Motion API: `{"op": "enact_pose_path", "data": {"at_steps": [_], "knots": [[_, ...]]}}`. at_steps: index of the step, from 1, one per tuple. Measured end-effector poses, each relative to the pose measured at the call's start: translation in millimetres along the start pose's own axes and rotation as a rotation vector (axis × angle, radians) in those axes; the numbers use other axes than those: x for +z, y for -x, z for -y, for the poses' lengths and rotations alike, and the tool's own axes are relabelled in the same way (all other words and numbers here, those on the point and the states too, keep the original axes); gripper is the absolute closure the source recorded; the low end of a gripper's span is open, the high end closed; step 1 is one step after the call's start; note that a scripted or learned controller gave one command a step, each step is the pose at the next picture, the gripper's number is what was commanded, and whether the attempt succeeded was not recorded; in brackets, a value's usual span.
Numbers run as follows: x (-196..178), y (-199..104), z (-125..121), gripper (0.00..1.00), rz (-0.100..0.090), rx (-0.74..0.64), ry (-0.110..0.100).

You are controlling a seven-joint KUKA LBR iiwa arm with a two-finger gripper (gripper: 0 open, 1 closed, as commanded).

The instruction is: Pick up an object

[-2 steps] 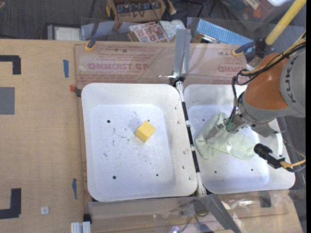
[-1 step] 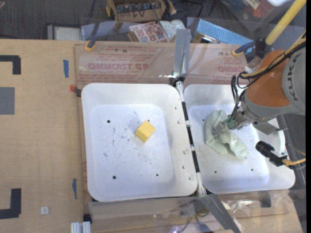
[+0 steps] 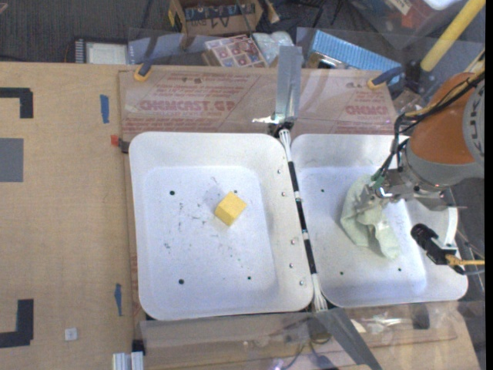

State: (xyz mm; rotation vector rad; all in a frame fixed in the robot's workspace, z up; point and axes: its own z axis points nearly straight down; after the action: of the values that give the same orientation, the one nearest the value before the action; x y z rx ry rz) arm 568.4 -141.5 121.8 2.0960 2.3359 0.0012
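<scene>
Arm: grey with an orange band (image 3: 443, 133), reaching in from the right over the right bin (image 3: 331, 284).
Hand (image 3: 379, 191): low over the right bin, at the upper edge of the pale green cloth (image 3: 371, 223); its opening cannot be told.
Cloth: crumpled in the middle of the right bin, directly under and just left of the hand, seemingly touching it.
Yellow block (image 3: 230, 208): in the middle of the left bin (image 3: 154, 284), well apart from the hand.
</scene>
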Motion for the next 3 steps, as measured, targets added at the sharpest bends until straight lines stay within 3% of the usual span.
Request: {"op": "enact_pose_path", "data": {"at_steps": [1,2,3], "knots": [[-80,-59,0,1.00,-0.001,0.177,-0.003],[-99,-127,-37,1.00,-0.001,0.091,-0.002],[-89,-202,-42,1.00,-0.002,0.031,-0.005]]}}
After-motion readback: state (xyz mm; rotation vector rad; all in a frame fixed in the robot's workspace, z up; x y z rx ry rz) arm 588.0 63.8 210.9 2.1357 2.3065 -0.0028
